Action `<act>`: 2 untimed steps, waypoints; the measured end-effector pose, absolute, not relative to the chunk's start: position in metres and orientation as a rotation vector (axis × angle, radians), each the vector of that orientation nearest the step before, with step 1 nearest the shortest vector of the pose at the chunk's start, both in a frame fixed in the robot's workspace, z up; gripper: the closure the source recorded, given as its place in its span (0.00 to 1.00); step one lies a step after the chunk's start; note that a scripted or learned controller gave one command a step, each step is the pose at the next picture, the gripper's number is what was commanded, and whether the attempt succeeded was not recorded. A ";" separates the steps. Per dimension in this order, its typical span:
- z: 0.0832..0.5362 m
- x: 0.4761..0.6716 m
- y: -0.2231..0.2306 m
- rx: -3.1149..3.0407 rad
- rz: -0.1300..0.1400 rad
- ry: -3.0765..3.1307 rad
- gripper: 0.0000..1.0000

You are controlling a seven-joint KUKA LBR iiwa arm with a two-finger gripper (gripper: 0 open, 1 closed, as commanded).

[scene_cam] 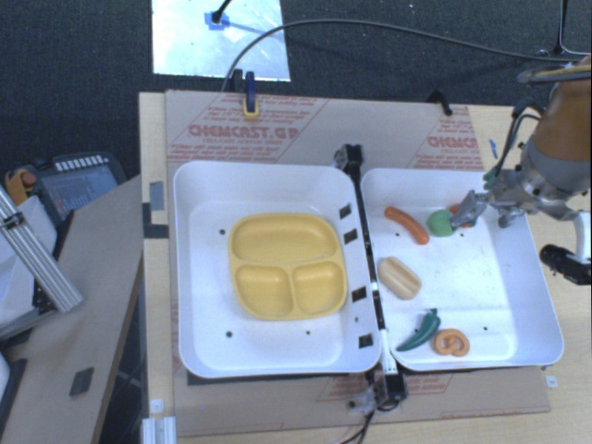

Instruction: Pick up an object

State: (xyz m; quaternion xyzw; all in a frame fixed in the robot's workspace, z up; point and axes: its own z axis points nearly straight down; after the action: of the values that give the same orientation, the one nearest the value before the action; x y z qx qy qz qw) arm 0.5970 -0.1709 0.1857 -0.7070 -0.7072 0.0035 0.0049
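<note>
The counter point(157, 248) is covered by a brown sheet printed with red lettering, and two shallow white bins are set on it side by side. The left bin point(199, 331) is occupied by a yellow divided plate point(285, 265), which is laid flat near its middle. The right bin point(518, 313) is reached by the grey arm point(560, 146) from the right, its orange band seen above the wrist. The hand point(467, 211) is lowered at the far part of the right bin, just beside a green ball point(441, 223), possibly touching it; whether the hand is wide or narrow cannot be told. An orange sausage point(407, 226) is laid just left of the ball. A tan bread roll point(400, 277) is found nearer, toward the bin's left wall. A green pepper point(421, 333) and an orange pretzel point(451, 343) are placed together at the near edge.
</note>
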 end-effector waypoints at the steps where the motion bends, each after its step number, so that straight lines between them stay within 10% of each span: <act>1: 0.194 0.600 -0.170 -2.219 -0.001 -2.226 0.00; 2: 0.152 0.599 -0.170 -2.218 0.001 -2.222 0.00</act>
State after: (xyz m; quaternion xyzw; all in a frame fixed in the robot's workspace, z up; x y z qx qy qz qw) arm 0.5992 -0.1699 0.1523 -0.7065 -0.7077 0.0004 0.0007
